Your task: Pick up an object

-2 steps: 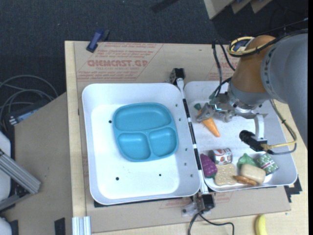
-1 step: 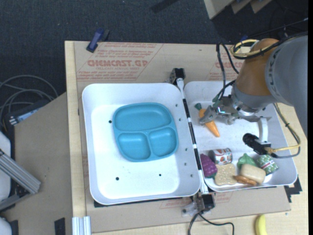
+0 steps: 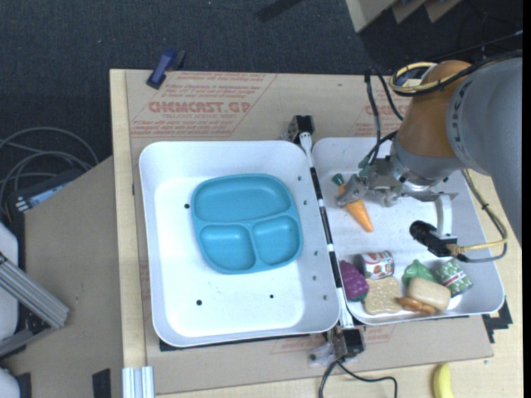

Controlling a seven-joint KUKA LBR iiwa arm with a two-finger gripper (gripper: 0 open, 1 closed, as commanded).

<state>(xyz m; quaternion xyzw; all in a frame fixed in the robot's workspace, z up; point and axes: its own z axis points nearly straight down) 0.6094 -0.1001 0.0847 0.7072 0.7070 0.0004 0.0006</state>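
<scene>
Your end effector [image 3: 355, 191] sits low in the right-hand bin [image 3: 489, 301], near its upper left part, tilted so its tips angle down toward the toy carrot [image 3: 359, 214]. That lean looks deliberate, since the carrot lies flat and slanted on the bin floor and a low approach suits it. The carrot's thick end lies just beneath and touching or nearly touching the tips, its point trailing away below and slightly right of them. You cannot tell how far the end effector is spread, and nothing is visibly caught in it, so treat the carrot as not yet held. The rest of the toy food is bunched well below the end effector along the bin's near wall: a small red-and-white can [image 3: 378, 264], a purple piece [image 3: 353, 282], a slice of bread [image 3: 381, 298] and a sandwich-like piece [image 3: 427, 293]. Far to the end effector's left, the other bin [image 3: 166, 297] carries a blue divided plate [image 3: 246, 222], which plays no part here.
</scene>
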